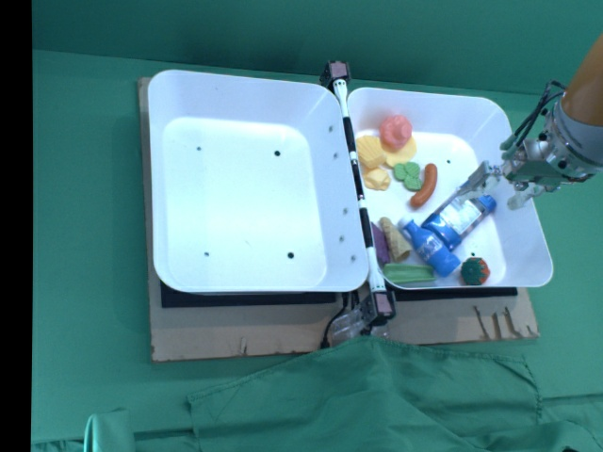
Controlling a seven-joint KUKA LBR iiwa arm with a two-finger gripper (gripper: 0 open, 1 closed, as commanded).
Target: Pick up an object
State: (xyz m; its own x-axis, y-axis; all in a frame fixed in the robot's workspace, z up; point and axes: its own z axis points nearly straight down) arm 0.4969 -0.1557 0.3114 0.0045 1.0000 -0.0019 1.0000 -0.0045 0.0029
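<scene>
Both bins [245, 111] look like smooth, glossy white plastic. Under them lies matt brown cardboard [236, 342] with a rough edge. Soft green cloth [377, 403], creased, covers the counter [85, 205].

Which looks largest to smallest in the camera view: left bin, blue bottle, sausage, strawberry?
1. Left bin
2. Blue bottle
3. Sausage
4. Strawberry

Sausage and strawberry look close; the sausage is longer, the strawberry rounder.

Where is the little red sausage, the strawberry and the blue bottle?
red sausage [424, 185], camera view, on its middle.
strawberry [475, 270], camera view, on its red body.
blue bottle [435, 247], camera view, on its blue body.
</scene>
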